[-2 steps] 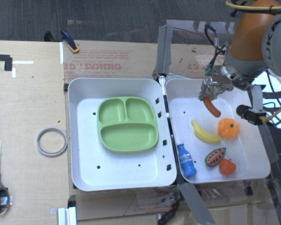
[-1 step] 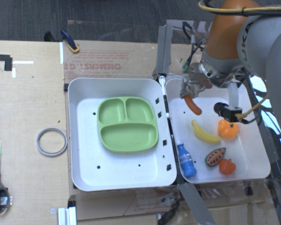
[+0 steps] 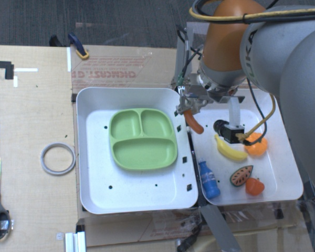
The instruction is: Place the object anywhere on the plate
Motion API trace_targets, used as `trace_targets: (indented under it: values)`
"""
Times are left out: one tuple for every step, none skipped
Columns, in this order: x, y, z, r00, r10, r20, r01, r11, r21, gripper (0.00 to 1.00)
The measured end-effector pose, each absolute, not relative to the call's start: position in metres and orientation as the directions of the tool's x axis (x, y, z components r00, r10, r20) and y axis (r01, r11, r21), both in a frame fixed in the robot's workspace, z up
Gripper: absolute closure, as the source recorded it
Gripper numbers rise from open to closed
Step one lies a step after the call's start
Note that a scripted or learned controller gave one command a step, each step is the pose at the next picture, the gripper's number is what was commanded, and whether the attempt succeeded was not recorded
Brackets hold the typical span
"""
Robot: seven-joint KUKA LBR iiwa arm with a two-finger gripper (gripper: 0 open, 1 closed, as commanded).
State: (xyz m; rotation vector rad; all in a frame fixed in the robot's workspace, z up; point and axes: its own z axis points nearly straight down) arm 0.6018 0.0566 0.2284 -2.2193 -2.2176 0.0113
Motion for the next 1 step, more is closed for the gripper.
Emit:
trace_targets:
  values:
    - [0.6018, 0.0564, 0.2284, 0.001, 1.0, -0.003, 1.0, -0.001, -0.008, 0.0]
